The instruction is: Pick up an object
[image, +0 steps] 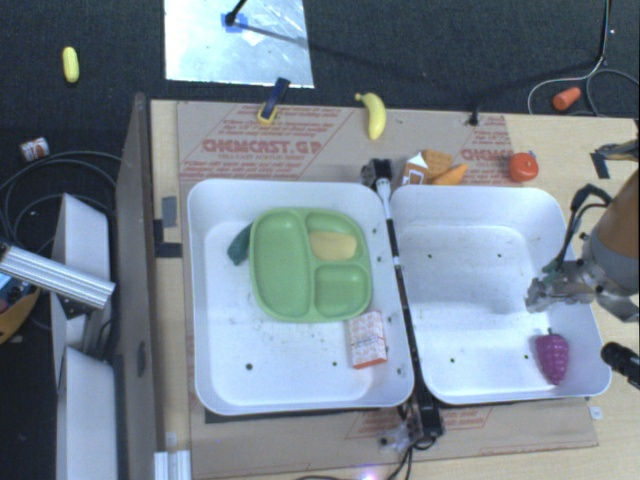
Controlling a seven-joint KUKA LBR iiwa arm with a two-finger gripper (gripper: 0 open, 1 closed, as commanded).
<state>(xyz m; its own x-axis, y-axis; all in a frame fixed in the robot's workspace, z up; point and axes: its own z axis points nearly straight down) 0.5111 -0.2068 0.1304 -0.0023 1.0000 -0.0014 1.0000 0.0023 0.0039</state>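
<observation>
In the right bin [470, 268], a purple bunch of grapes [552, 356] lies near the front right corner. My gripper [545, 295] hangs at the bin's right side, just behind and above the grapes, with nothing seen in it. In the left bin [225, 368] a green divided plate [308, 265] holds a yellow item [333, 243]. A dark green piece [238, 243] pokes out by the plate's left edge. A small red and white packet [367, 339] lies in front of the plate.
A yellow banana [374, 115], an orange piece [440, 169] and a red tomato [523, 167] rest on the bench behind the bins. A metal sheet [235, 28] lies on the floor beyond. Cables run at the right.
</observation>
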